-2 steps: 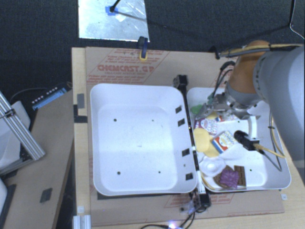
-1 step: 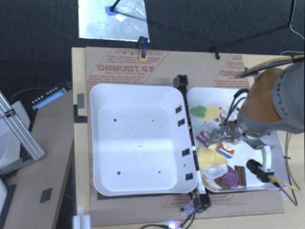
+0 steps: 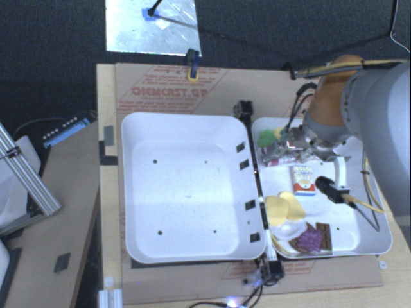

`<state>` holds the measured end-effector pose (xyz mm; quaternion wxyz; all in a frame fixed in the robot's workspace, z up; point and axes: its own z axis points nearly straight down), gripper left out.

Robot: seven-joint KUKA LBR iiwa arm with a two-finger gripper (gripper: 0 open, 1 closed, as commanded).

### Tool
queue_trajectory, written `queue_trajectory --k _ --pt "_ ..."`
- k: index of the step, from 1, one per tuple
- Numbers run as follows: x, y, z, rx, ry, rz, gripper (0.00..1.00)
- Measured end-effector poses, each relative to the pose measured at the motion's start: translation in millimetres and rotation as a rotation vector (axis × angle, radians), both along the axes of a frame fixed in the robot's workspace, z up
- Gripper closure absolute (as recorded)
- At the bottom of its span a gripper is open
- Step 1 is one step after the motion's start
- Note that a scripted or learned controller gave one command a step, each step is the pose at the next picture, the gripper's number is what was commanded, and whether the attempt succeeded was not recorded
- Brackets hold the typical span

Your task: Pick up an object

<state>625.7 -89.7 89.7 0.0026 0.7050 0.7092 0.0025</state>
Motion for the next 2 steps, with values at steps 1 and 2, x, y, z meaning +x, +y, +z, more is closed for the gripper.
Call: queue_trajectory --k 1,2 --pt "-4 0 6 0.000 0.004 0.001 1.00" --pt "47 80 102 0.003 -0.007 0.007 1.00"
